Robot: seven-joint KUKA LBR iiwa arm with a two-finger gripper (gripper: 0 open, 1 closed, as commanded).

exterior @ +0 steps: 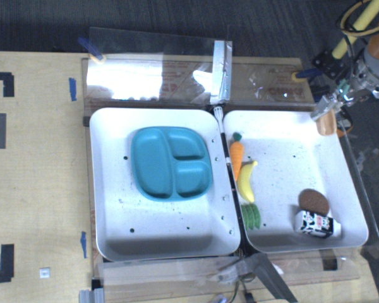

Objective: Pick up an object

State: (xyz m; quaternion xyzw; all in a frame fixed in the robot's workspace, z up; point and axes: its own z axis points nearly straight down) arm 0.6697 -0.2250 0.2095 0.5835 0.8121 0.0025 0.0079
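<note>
We are seeing the hand (328, 120) hanging over the right bin's (284, 229) far right corner; whether it is spread or pressed together we cannot tell. A carrot (236, 154), banana (246, 180) and green vegetable (251, 216) are lying along that bin's left wall. A blue tray (172, 163) is sitting in the left bin (107, 188).

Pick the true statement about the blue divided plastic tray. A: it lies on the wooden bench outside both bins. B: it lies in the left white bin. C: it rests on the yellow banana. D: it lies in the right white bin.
B: the blue divided plastic tray lies flat in the left white bin, while the yellow banana is in the right white bin.
</note>
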